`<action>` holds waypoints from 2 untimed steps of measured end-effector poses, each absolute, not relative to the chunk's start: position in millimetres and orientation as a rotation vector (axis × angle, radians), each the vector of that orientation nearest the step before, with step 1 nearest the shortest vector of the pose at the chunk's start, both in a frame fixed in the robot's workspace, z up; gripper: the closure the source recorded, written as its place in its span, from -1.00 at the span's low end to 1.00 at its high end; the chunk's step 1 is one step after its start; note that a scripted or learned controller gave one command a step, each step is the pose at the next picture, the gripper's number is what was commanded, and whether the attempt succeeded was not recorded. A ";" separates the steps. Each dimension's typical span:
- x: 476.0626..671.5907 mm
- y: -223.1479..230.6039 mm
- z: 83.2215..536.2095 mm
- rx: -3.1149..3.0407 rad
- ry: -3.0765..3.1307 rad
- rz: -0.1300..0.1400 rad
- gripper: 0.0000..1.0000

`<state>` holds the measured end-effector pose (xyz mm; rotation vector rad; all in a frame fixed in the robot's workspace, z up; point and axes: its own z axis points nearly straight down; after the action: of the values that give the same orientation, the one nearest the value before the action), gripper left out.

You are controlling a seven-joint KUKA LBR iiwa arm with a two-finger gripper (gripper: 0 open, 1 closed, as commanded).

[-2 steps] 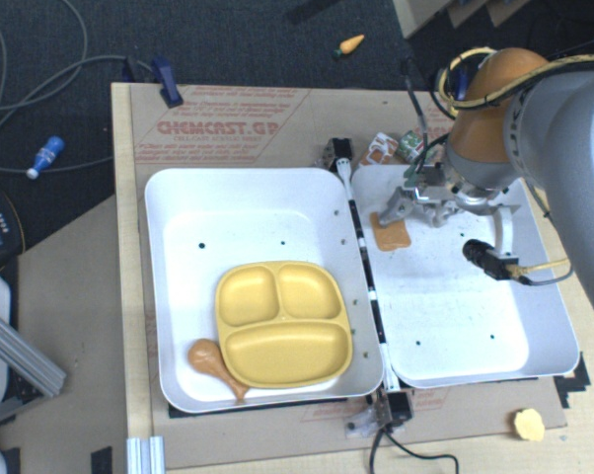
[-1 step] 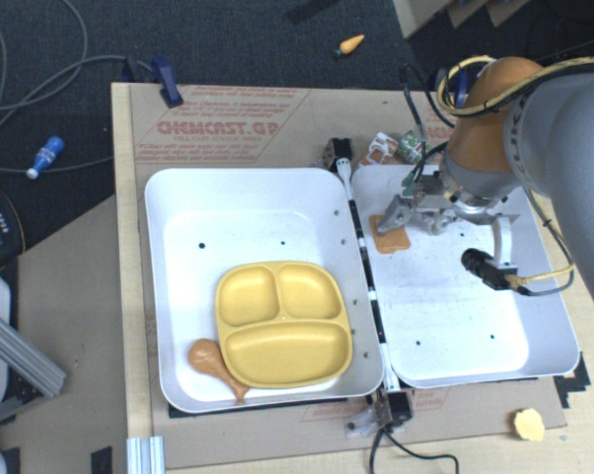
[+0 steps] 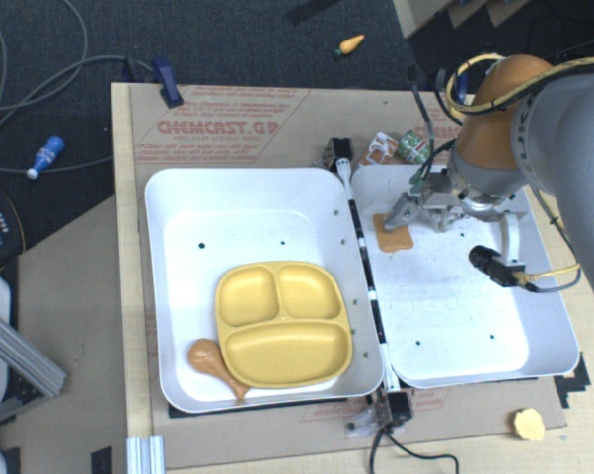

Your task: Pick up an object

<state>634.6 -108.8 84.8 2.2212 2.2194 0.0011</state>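
Note:
A flat tan square piece (image 3: 395, 238) lies in the right bin (image 3: 455, 344), close to its left wall. My gripper (image 3: 413, 217) hangs low over the bin, just above and right of that piece, with its left tip at the piece's upper edge. Nothing visibly sits in the gripper. In the left bin (image 3: 179, 215) rests a yellow divided plate (image 3: 282, 324), with an orange-tan drumstick-shaped toy (image 3: 214, 360) tucked against its lower left edge.
Small packets (image 3: 396, 147) lie on the cardboard behind the right bin. A yellow chunk (image 3: 527, 424) sits off the bench's front right corner. The divider between the bins (image 3: 364, 265) runs just left of the tan piece. The arm's grey and orange body (image 3: 544, 117) covers the bin's far right.

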 end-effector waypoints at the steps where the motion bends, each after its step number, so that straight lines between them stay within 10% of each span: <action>1: 584.6 -182.0 85.2 2.230 2.216 -0.004 -1.00; 2: 510.9 -116.9 85.5 2.223 2.225 0.001 -1.00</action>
<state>510.9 -116.9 85.5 2.2226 2.2249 0.0011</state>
